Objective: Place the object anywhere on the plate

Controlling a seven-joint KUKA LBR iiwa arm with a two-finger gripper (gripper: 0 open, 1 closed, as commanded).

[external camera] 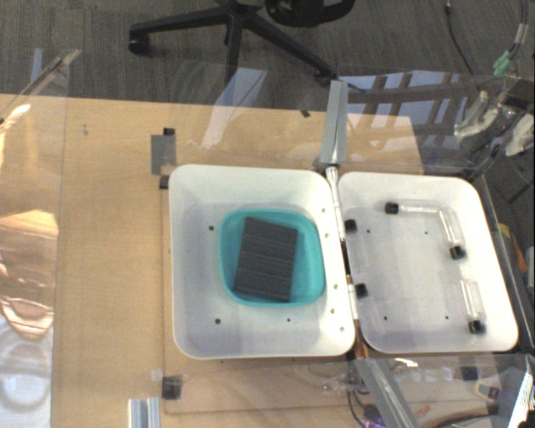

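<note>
A dark grey block [267, 259], flat and rectangular with shallow ridges running across its top, lies on a teal plate [313, 269]. The block sits slightly turned, its long side running from about 1 o'clock to 7 o'clock, and it covers most of the plate's middle. There is one block and one plate. The plate is square with rounded corners and a raised rim, and it rests in the centre of the left bin [192, 276].

Two shallow white bins stand side by side on a pale wooden surface [100, 251], touching along their inner edges. The right bin [410, 276], at 3 o'clock from the plate, carries clear tube pieces with small black fittings along its 12 and 3 o'clock sides. An office chair base [242, 25] stands on the floor at 12 o'clock.

The pincer's state cannot be told.
</note>
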